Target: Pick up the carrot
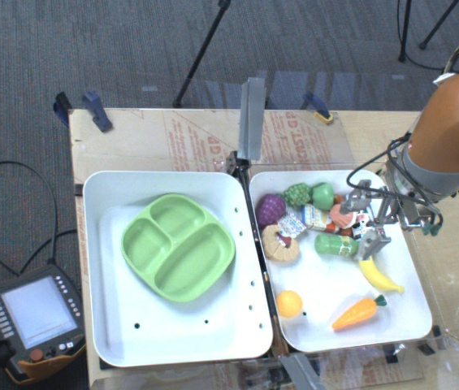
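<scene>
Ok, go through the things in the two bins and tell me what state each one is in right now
carrot: lying flat in the right bin, untouched
banana: lying beside the carrot, free
orange: sitting apart near the divider
green plate: right way up in the left bin
hand: low over the toy pile, above the banana, well short of the carrot
right bin: holds all the toy food

We see the table (205,140) topped with a brown printed sheet, bearing the left white bin (99,218) and the right white bin (412,311) side by side, touching.
</scene>
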Tool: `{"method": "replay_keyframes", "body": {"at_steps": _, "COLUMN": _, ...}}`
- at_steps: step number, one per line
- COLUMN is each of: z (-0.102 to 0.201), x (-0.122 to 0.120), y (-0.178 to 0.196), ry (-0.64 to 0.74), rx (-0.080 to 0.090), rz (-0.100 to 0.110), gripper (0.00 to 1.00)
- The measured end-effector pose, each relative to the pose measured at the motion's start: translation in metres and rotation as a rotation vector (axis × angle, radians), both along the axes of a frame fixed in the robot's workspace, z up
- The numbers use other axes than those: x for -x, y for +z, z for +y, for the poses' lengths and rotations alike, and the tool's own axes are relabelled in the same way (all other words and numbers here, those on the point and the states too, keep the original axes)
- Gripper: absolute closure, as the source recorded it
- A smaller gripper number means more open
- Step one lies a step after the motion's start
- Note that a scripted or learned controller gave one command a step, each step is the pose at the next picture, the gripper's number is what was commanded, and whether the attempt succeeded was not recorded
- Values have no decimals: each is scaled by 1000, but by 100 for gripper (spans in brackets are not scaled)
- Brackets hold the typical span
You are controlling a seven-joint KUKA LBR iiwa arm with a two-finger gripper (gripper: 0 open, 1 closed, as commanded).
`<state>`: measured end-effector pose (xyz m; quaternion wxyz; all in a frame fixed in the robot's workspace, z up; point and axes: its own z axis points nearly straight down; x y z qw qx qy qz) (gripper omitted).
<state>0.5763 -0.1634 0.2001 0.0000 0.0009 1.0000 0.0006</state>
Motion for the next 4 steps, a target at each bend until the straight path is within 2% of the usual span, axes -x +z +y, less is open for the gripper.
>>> {"method": "replay_keyframes", "body": {"at_steps": 1, "z": 19, "x": 70, "y": -116, "ry": 33, "rx": -2, "rz": 7, "gripper": 0}}
{"method": "replay_keyframes", "body": {"at_steps": 2, "z": 22, "x": 66, "y": -104, "ry": 40, "rx": -1, "rz": 1, "gripper": 100}}
{"method": "replay_keyframes", "body": {"at_steps": 3, "z": -46, "x": 55, "y": -69, "ry": 258, "rx": 1, "rz": -3, "gripper": 100}}
{"method": "replay_keyframes", "body": {"at_steps": 4, "z": -45, "x": 55, "y": -70, "ry": 258, "rx": 0, "rz": -2, "gripper": 0}}
